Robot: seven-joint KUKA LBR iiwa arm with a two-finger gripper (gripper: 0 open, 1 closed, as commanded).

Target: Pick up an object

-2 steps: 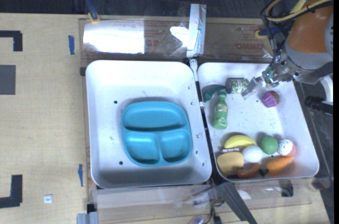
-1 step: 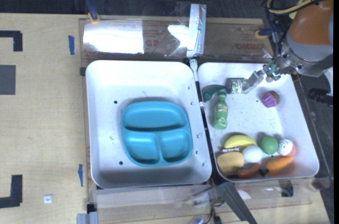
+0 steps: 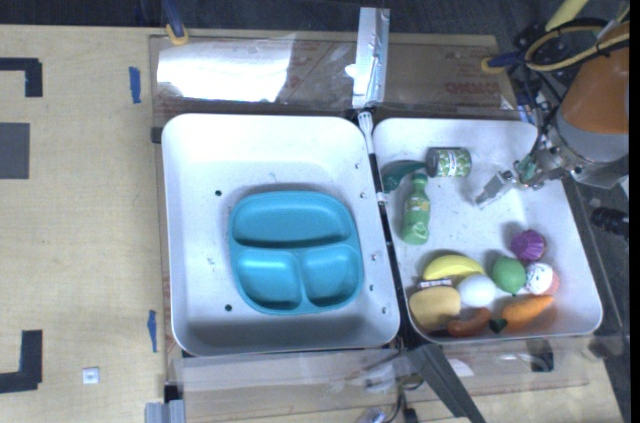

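Note:
My gripper [image 3: 492, 190] hangs over the upper right part of the right bin [image 3: 578, 241], reaching in from the right under the arm's orange band. Nothing shows in it. To its left lie a small green can [image 3: 448, 161] and a green bottle [image 3: 415, 209], with a teal piece [image 3: 398, 173] against the bin's left wall. Below the gripper sits a purple item [image 3: 528, 244]. Along the front of the bin crowd a yellow banana [image 3: 452, 265], a white egg [image 3: 477, 291], a green lime [image 3: 508, 274], an orange carrot [image 3: 525, 309] and a tan piece [image 3: 433, 306].
The left bin [image 3: 190, 211] holds a blue divided tray [image 3: 295, 249]. A clear plastic sheet [image 3: 260, 66] and a foil strip [image 3: 370, 56] stand behind the bins. Yellow cables [image 3: 560, 46] hang at the upper right. Wooden benchtop [image 3: 70, 211] stretches to the left.

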